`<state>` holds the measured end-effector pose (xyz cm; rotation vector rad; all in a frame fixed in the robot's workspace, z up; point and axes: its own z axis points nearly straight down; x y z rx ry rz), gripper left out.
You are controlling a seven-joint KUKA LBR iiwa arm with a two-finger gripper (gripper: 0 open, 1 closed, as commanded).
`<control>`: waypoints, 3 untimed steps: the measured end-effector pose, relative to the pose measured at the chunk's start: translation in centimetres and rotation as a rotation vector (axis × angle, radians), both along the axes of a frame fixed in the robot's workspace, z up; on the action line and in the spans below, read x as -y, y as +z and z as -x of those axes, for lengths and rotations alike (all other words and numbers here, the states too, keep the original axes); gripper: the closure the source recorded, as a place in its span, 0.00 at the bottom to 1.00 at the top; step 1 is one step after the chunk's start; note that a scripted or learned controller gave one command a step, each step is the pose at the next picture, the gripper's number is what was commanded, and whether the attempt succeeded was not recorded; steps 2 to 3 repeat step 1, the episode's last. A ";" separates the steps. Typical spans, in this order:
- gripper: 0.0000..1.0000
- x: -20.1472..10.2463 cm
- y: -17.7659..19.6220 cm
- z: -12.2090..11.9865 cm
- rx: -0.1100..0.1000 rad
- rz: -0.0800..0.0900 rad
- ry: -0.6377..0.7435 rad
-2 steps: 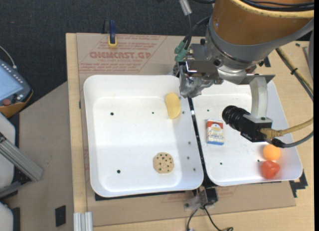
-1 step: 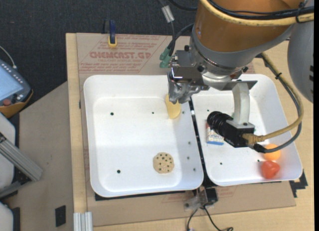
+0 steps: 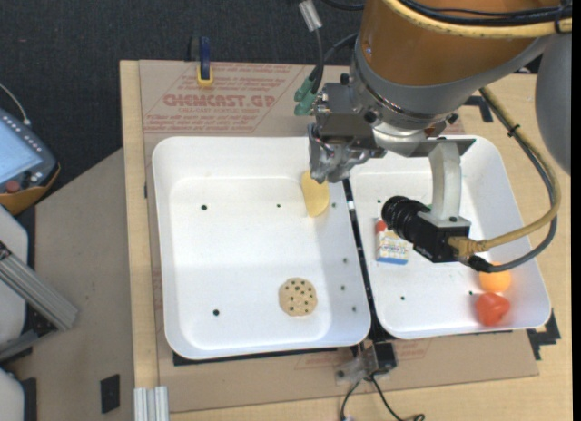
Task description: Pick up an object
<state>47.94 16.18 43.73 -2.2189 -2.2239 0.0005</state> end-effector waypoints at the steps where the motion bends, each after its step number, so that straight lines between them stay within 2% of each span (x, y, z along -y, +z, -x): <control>1: 1.00 -0.1 1.0 0.0 0.002 0.000 0.002; 3: 1.00 -0.1 1.0 0.0 0.002 0.000 0.002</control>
